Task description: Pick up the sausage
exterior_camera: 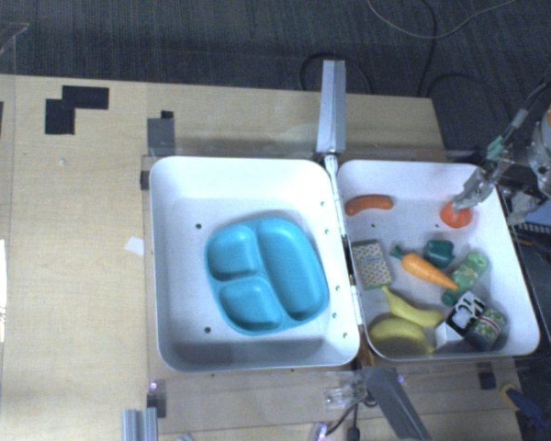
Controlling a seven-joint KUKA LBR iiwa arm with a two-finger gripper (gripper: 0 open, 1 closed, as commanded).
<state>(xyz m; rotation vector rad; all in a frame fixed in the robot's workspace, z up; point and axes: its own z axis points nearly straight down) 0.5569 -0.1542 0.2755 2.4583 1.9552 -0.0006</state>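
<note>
The sausage (368,204) is a short reddish-orange link lying near the back left of the right bin (413,175). My gripper (469,195) hangs over the back right of that bin, about a hand's width right of the sausage. Just below its tip lies a small orange-red round piece (455,215). Nothing shows between the fingers.
The right bin also holds a carrot (426,269), a banana (410,311), a yellow pear-like fruit (400,335), a grey patterned block (371,263), green pieces (468,268) and a dark can (476,320). The left bin (179,274) holds a blue divided tray (266,274).
</note>
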